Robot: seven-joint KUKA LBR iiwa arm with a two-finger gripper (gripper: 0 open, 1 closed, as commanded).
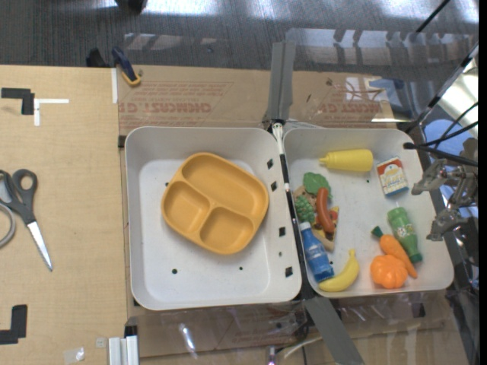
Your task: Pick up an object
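Toy food (pixel 325 207) and small bottles are lying in the right bin (pixel 434 284). A yellow mustard bottle (pixel 347 160) is resting on its side near the far wall. A little carton (pixel 392 177) is sitting just beside it, closer to the right wall. A green leafy toy (pixel 316 182) and a red sausage (pixel 326 206) are piling up near the left wall of that bin. A blue bottle (pixel 313 251) is lying just below them, and a banana (pixel 342 274) is curling by its lower end. A green bottle (pixel 403 232), a carrot (pixel 397 251) and a round orange toy (pixel 389 272) are crowding together in the near right corner.

The claw (pixel 441 200) is hanging at the right edge of this bin, near the green bottle and the carton. It is holding nothing that I can see. I cannot tell if the claw is apart or together.

The left bin (pixel 144 280) is holding a yellow plate (pixel 215 201) with three parts. Both bins are touching side by side on the surface (pixel 68 295). Scissors (pixel 27 211) are lying on the surface, well apart from the bins. Brown cardboard (pixel 190 97) is lying behind the bins.
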